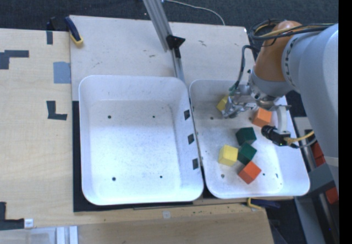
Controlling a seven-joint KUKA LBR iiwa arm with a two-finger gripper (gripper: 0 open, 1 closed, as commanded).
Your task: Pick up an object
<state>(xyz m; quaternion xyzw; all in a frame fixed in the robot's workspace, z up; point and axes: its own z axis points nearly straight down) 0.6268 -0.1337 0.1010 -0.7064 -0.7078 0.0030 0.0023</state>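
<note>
Camera view: bench seen from above at a slant
Left bin (137, 138): the larger sight, nothing to pick there
Right bin (286, 182): holds every block
Arm (308, 67): reaches in from the right, wrist low over the right bin's far end
Gripper (237, 106): down by the far yellow block (222, 105); jaw state I cannot tell
Key relation: that block lies just left of the tips, touching or nearly so
Other blocks: orange (263, 117) just right of the gripper; two green (246, 136), yellow (228, 155), orange-red (249, 172) nearer the front
</note>
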